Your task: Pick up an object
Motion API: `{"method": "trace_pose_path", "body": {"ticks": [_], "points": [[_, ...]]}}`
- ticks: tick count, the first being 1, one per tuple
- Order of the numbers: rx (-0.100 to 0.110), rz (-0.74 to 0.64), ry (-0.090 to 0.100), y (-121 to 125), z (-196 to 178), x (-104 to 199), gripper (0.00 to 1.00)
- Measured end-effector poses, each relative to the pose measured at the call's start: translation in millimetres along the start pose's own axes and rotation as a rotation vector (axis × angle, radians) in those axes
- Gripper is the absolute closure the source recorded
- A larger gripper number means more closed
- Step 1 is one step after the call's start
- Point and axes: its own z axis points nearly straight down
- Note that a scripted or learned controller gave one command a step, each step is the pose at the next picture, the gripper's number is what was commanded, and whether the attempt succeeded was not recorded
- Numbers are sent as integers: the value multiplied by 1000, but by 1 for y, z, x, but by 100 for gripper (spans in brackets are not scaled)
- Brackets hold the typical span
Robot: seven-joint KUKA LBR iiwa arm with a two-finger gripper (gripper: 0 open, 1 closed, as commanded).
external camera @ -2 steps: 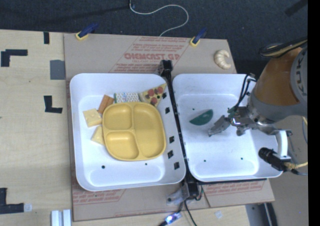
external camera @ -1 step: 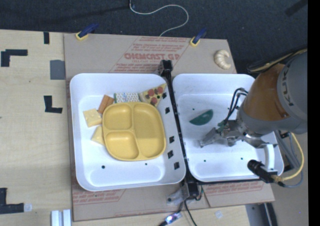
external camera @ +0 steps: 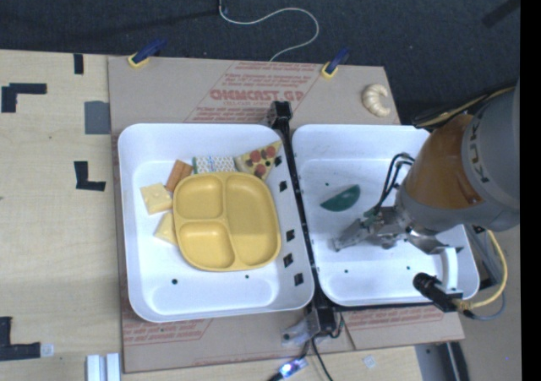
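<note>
A small dark green piece, flat and roughly half-moon shaped, lies alone on the floor of the right bin, toward its left side. In the left bin a yellow divided plate sits flat, with tan and orange bits tucked against its left and upper edges.

You see a cardboard sheet on the desk, clamped by two clips, a white cable trailing behind.
</note>
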Motion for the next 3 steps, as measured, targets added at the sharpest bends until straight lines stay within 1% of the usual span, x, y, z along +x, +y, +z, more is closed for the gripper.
{"method": "trace_pose_path", "body": {"ticks": [1, 3], "points": [[-3, 0, -1, 1, -11, 0, 100], [-4, -1, 0, -4, -96, -2, 100]]}}
